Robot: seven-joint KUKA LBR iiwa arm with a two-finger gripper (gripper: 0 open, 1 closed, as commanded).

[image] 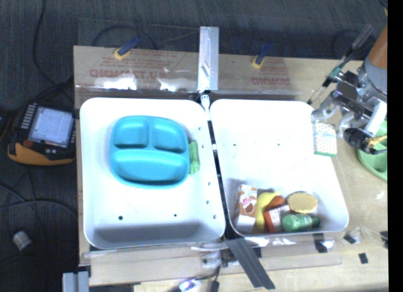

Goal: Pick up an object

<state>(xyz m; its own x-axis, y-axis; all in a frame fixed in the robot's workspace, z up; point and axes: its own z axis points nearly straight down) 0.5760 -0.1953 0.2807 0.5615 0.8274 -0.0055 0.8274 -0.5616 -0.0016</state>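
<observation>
A blue sectioned plastic plate (151,151) is seen in the left white bin (101,221). Small toy foods (277,209) are piled in the right white bin's (271,127) near corner, none lifted. The gripper (352,111) is parked rightward, finger state indiscernible.

High slanted overhead view, both bins (88,158)

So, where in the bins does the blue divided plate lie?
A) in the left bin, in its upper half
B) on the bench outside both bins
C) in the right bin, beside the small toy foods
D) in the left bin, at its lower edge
A: the blue divided plate lies in the upper half of the left bin, while the small toy foods are clustered in the lower corner of the right bin.
</observation>
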